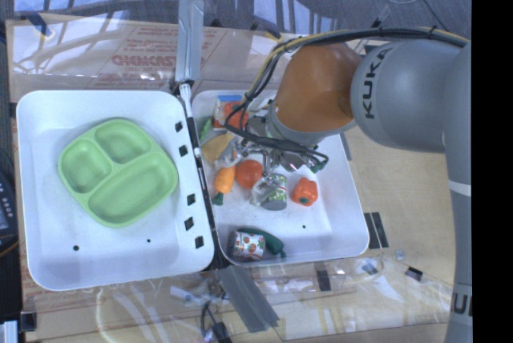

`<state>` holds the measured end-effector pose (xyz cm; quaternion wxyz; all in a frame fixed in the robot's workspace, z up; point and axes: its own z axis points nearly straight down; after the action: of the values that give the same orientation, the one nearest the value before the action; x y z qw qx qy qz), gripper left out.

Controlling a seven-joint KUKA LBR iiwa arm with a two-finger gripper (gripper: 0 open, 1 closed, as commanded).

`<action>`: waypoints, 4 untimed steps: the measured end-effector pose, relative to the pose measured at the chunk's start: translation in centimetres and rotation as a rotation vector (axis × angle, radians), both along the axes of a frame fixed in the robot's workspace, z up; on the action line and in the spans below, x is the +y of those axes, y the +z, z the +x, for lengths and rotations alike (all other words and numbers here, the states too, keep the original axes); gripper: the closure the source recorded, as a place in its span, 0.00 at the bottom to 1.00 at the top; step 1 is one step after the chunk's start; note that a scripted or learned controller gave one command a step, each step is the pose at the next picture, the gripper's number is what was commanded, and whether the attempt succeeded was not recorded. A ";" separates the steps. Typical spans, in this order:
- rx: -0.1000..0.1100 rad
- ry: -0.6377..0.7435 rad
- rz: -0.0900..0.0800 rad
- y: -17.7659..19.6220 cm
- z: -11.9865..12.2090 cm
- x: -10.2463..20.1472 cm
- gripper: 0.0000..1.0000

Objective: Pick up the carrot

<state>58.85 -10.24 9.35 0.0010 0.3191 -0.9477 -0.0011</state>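
Here the claw (276, 165) hangs just beside the carrot (225, 179).

We saw a thick, rounded grey robot arm (417, 93) with a smooth, matte shell. White capital letters spelling KUKA ran down its side near the joint. Above the wrist sat a broad, glossy orange band (317, 89), domed in shape and catching a soft highlight. Thin black and yellow cables (353, 35) arched along the top of the orange part and ran on over the grey shell. Below the band we made out a dark metal tool (280, 153) with thin black wires looped about it; its finer parts were too small for us to tell.
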 end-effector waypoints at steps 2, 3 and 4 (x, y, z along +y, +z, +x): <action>-0.007 -0.174 -0.002 12.7 0.0 6.9 1.00; 0.000 -0.756 -0.003 9.8 1.5 4.8 1.00; -0.009 -0.585 -0.001 35.2 2.2 10.9 1.00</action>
<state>61.09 0.65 44.56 -0.0036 0.0322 -0.9995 0.0007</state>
